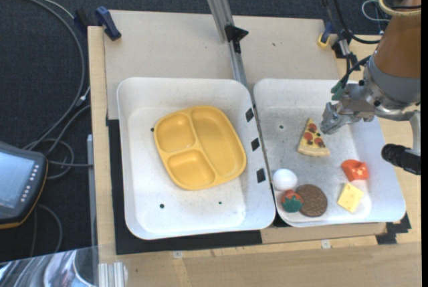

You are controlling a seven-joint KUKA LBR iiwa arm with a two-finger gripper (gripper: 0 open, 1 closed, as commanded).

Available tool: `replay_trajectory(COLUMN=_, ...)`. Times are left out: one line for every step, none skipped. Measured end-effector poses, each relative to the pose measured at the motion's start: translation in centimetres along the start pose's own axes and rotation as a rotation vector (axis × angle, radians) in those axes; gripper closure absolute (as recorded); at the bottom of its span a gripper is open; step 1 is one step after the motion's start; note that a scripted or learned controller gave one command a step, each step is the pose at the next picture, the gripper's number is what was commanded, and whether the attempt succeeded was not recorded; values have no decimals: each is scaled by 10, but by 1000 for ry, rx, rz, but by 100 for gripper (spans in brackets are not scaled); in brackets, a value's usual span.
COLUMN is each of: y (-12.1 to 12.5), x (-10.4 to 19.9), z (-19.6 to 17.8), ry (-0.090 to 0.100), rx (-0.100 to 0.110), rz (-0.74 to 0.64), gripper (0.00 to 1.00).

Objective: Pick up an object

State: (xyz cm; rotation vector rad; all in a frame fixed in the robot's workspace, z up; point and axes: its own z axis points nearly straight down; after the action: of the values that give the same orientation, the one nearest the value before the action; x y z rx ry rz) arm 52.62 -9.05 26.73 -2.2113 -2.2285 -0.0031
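Tool [332, 120] right of frame centre, low over right bin [281, 88], jaw state can't tell. Pizza slice [313, 139] lies just below-left, nearly touching. Best: centre over slice, descend straight, pinch across narrow width, avoid red block [355, 170].

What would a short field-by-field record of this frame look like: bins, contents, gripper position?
left bin: holds a yellow divided tray
right bin: holds a pizza slice, white egg, brown patty, small red-and-green piece, cheese wedge, red piece
gripper: over the right bin, just above and right of the pizza slice
grasp: nothing seen between the fingers
finger state: cannot tell
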Motion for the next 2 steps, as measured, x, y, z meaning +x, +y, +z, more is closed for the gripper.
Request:
replay_trajectory(y=0, x=51, z=-1, ry=0, rx=2, rz=1, gripper=100)
replay_trajectory(y=-10, x=106, z=1, ry=1, rx=3, rz=0, gripper=100)
